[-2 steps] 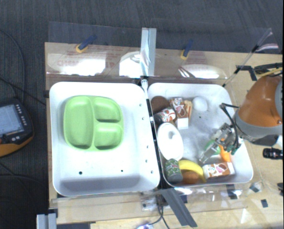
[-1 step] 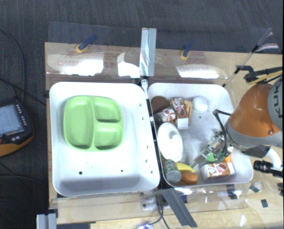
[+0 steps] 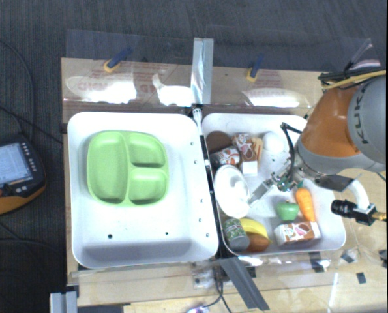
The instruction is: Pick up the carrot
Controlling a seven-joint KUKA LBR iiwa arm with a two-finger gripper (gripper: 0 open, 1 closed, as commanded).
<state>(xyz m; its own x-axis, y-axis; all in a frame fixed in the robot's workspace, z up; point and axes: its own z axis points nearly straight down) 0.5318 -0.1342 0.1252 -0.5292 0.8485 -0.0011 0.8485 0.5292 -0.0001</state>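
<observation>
The orange carrot lies in the right bin, near its right side, pointing toward the front. Just below and left of it sits a small green fruit. My gripper hangs low over the middle of the right bin, a short way left of the carrot's top end, between it and a white bowl. Nothing shows as held. The grey arm with its orange band reaches in from the right, above the carrot.
The right bin is crowded: a banana, a can, a small carton, snack packs and a white egg shape. The left bin holds a green divided plate.
</observation>
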